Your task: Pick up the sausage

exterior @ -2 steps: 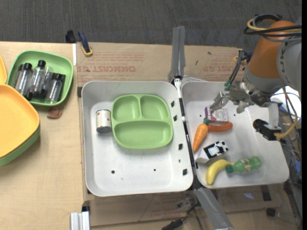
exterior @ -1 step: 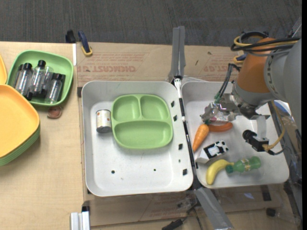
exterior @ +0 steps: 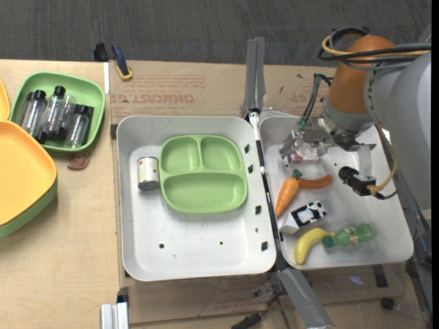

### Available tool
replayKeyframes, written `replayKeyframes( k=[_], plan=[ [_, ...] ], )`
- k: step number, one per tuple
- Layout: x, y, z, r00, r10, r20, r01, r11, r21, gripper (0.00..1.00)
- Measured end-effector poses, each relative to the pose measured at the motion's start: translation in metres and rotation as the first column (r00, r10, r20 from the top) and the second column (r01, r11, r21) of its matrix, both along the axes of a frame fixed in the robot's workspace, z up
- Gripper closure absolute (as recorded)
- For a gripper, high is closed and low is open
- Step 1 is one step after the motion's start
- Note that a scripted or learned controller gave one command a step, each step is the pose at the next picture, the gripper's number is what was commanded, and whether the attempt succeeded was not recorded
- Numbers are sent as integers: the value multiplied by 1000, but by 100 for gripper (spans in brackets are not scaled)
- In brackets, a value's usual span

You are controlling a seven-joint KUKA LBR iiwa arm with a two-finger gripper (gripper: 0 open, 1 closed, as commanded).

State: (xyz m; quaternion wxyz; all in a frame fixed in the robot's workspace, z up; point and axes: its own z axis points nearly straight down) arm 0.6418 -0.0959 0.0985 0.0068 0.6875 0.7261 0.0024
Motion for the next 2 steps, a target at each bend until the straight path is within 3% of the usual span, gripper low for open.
replayKeyframes(
  k=[1, 2],
  plan=[
    [-33, -54, -7, 997, 71, -14, -71, 997, 5, 0],
    [-92, -58, -7, 1000, -28, -15, 28, 1000, 6, 0]
  ],
)
